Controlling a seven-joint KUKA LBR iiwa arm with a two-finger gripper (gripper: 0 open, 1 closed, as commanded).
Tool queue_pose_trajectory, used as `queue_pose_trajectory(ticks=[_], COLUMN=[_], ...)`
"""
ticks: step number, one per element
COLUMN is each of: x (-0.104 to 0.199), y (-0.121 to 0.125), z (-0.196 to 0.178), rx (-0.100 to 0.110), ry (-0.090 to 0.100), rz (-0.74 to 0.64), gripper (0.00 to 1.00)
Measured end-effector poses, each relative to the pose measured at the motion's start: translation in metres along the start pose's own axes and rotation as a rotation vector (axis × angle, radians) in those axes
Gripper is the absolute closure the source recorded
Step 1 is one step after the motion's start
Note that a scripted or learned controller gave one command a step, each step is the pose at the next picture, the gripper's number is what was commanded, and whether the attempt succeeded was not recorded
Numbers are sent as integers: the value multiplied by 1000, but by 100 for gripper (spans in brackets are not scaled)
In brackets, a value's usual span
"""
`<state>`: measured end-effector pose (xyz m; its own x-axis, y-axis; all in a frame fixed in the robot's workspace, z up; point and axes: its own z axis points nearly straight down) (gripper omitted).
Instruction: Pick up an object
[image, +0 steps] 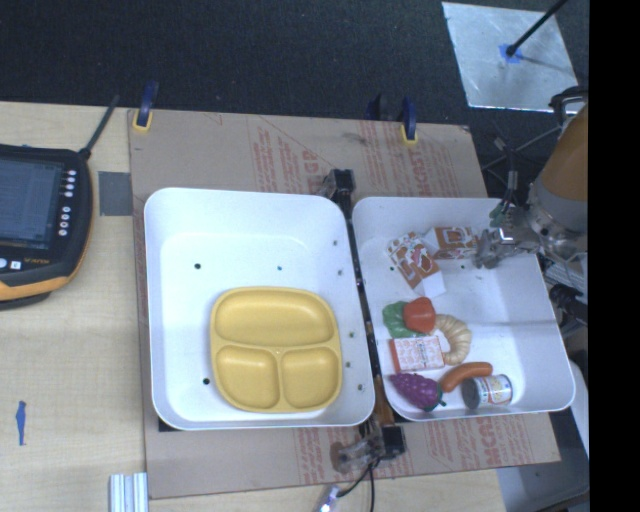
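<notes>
Camera view: unreadable red-and-white labelled packet (417, 353) beside can (492, 391).

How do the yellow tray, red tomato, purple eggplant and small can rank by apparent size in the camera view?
1. Yellow tray, largest by far.
2. Eggplant.
3. Tomato and can look too alike to rank.

Yellow divided tray (276, 348) in left bin (170, 225), toy food in right bin (520, 300), hand (492, 247) over its far edge
</notes>
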<state>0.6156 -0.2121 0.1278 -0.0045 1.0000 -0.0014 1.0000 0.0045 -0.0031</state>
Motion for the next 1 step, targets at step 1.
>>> queue_pose_trajectory(ticks=[1], x=[0], y=[0], z=[0], rx=[0], ry=[0], rz=[0], gripper=[0])
